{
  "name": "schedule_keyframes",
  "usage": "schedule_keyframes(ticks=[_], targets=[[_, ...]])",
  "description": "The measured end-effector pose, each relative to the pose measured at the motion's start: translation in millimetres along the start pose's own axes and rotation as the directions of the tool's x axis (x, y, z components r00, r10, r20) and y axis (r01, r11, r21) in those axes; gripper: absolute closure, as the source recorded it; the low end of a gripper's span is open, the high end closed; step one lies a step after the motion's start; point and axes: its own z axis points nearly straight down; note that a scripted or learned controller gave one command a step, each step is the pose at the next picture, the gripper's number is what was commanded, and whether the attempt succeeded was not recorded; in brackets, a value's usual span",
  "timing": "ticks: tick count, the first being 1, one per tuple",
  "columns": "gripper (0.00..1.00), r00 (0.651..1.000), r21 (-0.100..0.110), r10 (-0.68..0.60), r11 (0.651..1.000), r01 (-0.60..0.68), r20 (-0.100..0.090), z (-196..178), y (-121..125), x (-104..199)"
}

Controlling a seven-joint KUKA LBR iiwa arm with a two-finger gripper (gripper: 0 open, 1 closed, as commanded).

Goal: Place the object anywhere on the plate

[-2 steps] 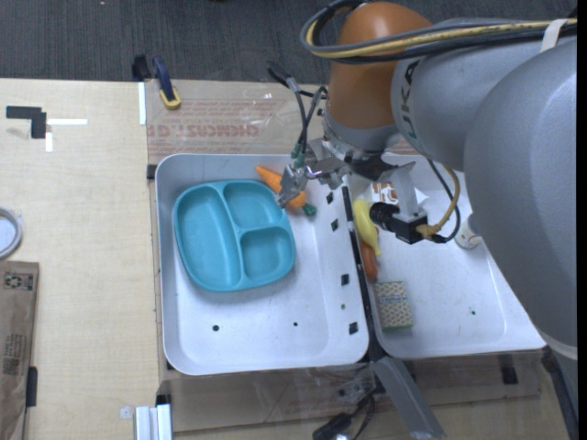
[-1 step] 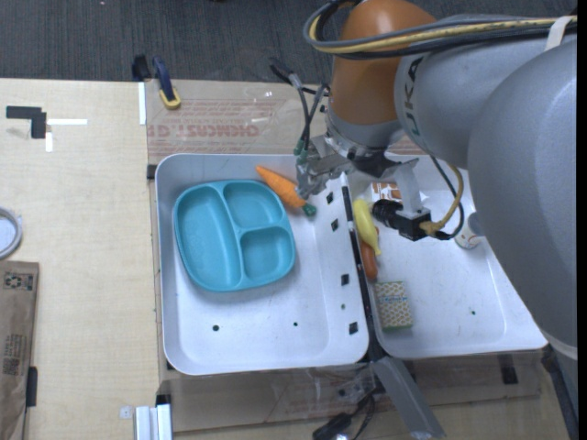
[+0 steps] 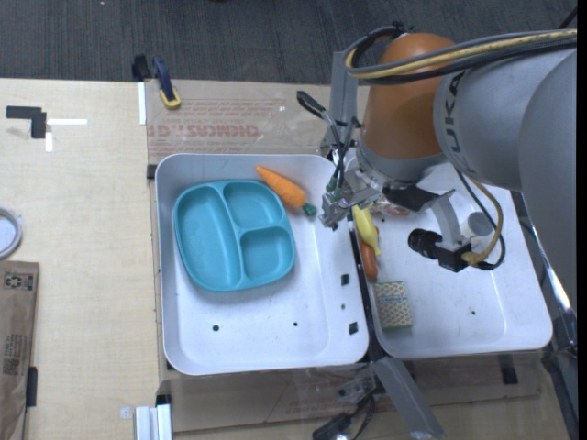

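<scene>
Grey arm with orange band enters from right, wrist over seam between 2 white bins; gripper [image 3: 337,200] low at left bin's [image 3: 183,337] right wall; cannot tell its state. Blue 3-compartment plate [image 3: 234,235] lies in left bin, upper-left part. Carrot [image 3: 282,186] lies in left bin just beside plate's upper-right edge, off plate, green tip toward gripper. Banana [image 3: 367,227] in right bin [image 3: 514,328] along seam; reddish item [image 3: 369,260] just below it; patterned sponge [image 3: 395,304] nearer front.
</scene>
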Motion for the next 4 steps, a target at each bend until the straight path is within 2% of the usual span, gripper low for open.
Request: schedule_keyframes(ticks=[1,2,3,4], targets=[[1.00,0.935,-0.003,-0.355,0.935,0.355,0.002,-1,56,23],[1.00,1.000,0.001,0.031,1.000,-0.031,0.000,11,50,53],[1.00,0.997,-0.002,-0.082,0.997,0.082,0.002,-73,-1,46],[1.00,0.989,0.002,-0.145,0.989,0.145,0.001,-11,24,131]])
